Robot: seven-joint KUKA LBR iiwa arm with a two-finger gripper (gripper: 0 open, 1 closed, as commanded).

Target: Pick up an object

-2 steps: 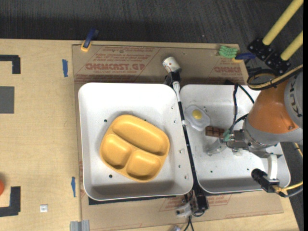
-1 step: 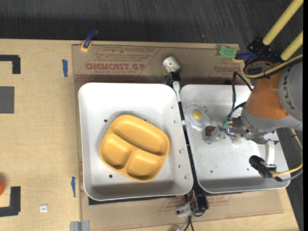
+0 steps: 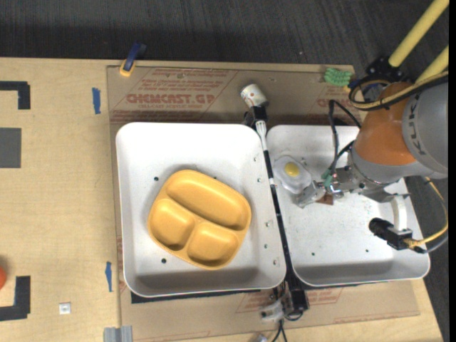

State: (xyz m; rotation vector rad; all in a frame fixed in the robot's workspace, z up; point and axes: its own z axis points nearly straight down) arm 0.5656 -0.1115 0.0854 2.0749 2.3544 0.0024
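Left bin (image 3: 135,191): white, holds a yellow three-compartment tray (image 3: 199,218) lying near its centre
Right bin (image 3: 356,251): white, holds a clear plastic piece with a yellow centre (image 3: 291,171) near its upper left corner
Gripper (image 3: 317,191): low over the right bin, just right of the clear piece; finger state cannot be told
Arm (image 3: 388,137): grey with orange band, entering from the right
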